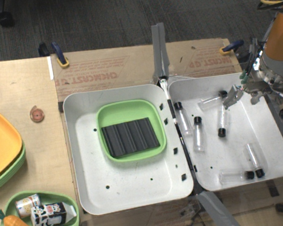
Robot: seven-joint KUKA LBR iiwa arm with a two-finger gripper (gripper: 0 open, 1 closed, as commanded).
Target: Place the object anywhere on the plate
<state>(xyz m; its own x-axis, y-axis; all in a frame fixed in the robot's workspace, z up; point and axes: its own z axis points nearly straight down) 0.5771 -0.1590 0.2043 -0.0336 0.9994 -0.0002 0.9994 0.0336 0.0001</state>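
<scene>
Dark carpet is running behind a bench topped with brown cardboard, and two shallow white bins are sitting side by side on it. In the left bin (85, 158) a green plate (128, 111) is lying with a dark ribbed mat (130, 136) on it. The right bin (266, 140) is holding several clear tubes with black caps.

The arm is reaching in from the right, and the gripper (240, 93) is hanging over the upper right part of the right bin. How its jaws are standing I cannot tell; the metal parts are blurring together and nothing is plainly showing between them.

The nearest tube (221, 123) is lying just below and to the left of the gripper, its long axis running almost up and down the view, black cap at the lower end. Another tube (211, 100) is lying across, to the gripper's left, near the bin's upper edge. Others are resting farther off: two (198, 132) beside the dividing wall, two more (251, 157) toward the bottom edge.

Judging from this, the pick is not yet made. The plate is sitting well apart to the left, so any tube taken must be carried across the wall between the bins.
</scene>
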